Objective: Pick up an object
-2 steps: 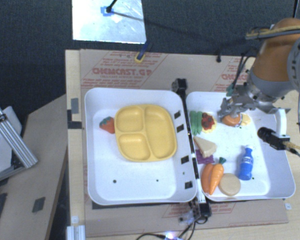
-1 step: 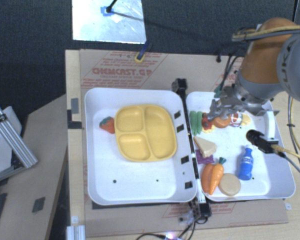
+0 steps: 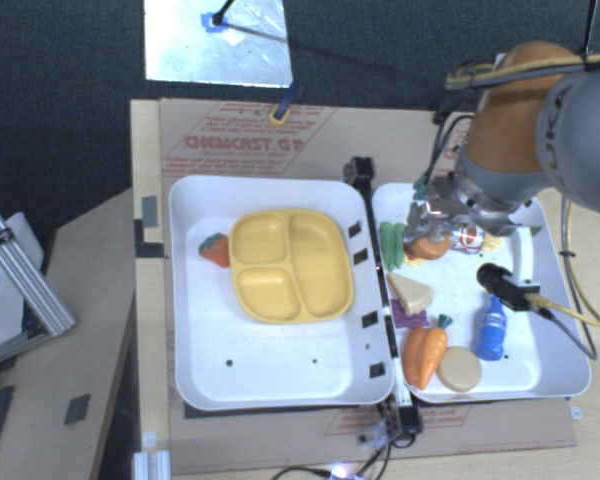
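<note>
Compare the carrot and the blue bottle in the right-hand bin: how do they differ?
The carrot is orange with a green top; the blue bottle is blue with a paler cap. The carrot tapers to a point, while the bottle keeps straight sides. The carrot lies nearer the bins' divider; the bottle lies farther right. Both lie in the right bin.

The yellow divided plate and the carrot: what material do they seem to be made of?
The yellow divided plate looks like moulded plastic: one even colour, smooth rounded compartment edges, soft sheen. The carrot seems to be toy plastic too, uniformly orange and smooth with a green top, though rubber cannot be ruled out.
</note>
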`<state>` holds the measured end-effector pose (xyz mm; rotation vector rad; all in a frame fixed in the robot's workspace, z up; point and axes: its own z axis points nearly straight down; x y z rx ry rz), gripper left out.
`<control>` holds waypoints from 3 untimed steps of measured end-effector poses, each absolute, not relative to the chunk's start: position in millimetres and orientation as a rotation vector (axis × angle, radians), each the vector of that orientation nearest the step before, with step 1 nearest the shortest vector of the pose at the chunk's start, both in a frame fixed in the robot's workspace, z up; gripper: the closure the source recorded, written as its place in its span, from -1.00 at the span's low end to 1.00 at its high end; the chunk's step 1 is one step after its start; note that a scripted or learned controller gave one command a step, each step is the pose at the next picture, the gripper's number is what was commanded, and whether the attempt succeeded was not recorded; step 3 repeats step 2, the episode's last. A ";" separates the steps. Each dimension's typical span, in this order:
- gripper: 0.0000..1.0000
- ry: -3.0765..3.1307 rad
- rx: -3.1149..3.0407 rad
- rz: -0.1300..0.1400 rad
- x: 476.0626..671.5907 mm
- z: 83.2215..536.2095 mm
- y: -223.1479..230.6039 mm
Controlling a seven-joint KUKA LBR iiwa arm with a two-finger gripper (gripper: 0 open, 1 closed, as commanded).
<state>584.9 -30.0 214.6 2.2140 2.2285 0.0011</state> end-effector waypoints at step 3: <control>1.00 2.222 2.221 -0.001 581.5 214.2 -32.3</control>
